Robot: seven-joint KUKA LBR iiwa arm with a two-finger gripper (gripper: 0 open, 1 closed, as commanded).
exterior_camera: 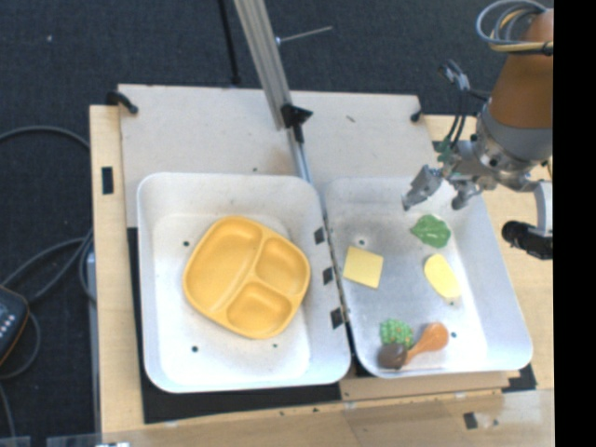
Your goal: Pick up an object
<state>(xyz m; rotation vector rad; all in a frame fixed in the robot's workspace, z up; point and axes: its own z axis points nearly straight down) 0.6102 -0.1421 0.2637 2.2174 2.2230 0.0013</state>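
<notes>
The green leafy piece (430, 230) lies in the right bin (503, 291), near that bin's far right part, and every other thing can be placed from it. Just above it hangs the gripper (440, 188), its two fingers spread apart with nothing between them, their tips clear of the leaf. The grey arm with its orange band (520, 82) rises from the gripper toward the upper right of the leaf. Just below the leaf and slightly to the right lies a yellow oval piece (441, 277), apart from it. To the lower left of the leaf rests a flat yellow square (363, 267), well apart from it. Farther below the leaf, near the bin's front edge, sit a small green bumpy piece (395, 330) and an orange drumstick-shaped piece with a dark end (416, 345), the two touching or nearly so. Far to the left of the leaf, the left bin (168, 203) holds a yellow divided plate (246, 276) with three compartments. A slanted metal rail (264, 49) rises behind the bins, up and to the left of the leaf.
</notes>
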